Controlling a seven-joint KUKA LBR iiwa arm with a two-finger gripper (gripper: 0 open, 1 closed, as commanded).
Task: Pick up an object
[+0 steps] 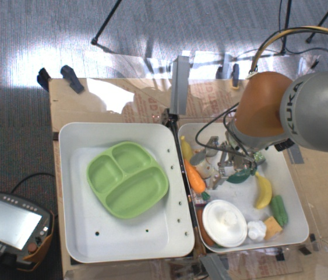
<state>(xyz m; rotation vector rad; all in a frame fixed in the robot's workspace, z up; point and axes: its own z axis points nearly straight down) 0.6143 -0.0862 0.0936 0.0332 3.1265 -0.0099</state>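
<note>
The gripper (217, 167) hangs low in the right bin (295, 182) near its left wall, beside the toy carrot (196, 178); whether its jaws are spread cannot be told.

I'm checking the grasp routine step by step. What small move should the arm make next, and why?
Probably a short straight descent. The gripper hangs low in the right bin among the toys, beside the carrot, and nothing shows between its fingers, so no object is held yet.
</note>
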